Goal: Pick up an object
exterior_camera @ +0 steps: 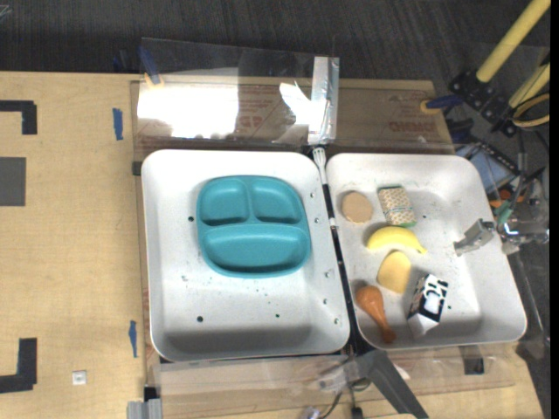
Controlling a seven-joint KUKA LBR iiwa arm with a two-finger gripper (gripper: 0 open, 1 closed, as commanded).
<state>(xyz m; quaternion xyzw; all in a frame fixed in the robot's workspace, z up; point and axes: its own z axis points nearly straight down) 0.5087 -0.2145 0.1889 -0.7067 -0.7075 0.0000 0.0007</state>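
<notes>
Grey metal at the right rim of the right bin (502,299) looks like the gripper (476,236), though it is small and blurred against cable clutter, and I cannot tell whether its jaws are apart or together. Pale wood counter (70,234) carries both bins under a glaring clear sheet (236,103), with dark floor beyond, and a teal divided tray (253,225) sits in the left bin (166,321). Near the gripper, the right bin holds a yellow banana (395,238) lying roughly across, an orange carrot-like piece (376,308) slanting towards the front, and a black-and-white carton (428,300).
</notes>
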